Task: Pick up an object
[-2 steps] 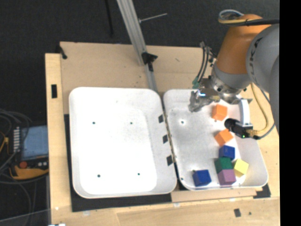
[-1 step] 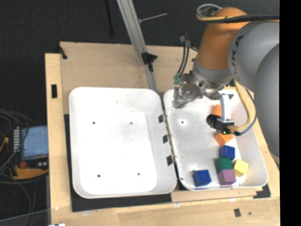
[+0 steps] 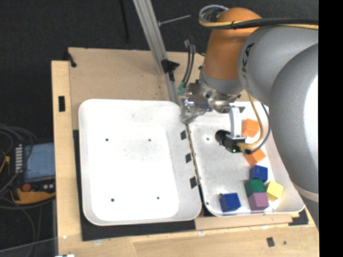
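Note:
Several small blocks lie along the right and near side of the right bin [image 3: 214, 170]: an orange block [image 3: 250, 127], a second orange block [image 3: 255, 156], a blue block [image 3: 259, 173], a green block [image 3: 254, 186], a yellow block [image 3: 274, 190], a purple block [image 3: 258, 201] and another blue block [image 3: 230, 202]. My gripper [image 3: 188, 110] hangs over the far left corner of the right bin, close to the divide between the bins. It is well apart from the blocks. The wrist body hides its tips.
The left bin [image 3: 128, 159] lies beside the right one. A slanted metal rail [image 3: 153, 31] rises behind the bins next to the gripper. The big grey arm covers the right bin's far right side. A blue box and cables [image 3: 37, 162] sit off the bench at left.

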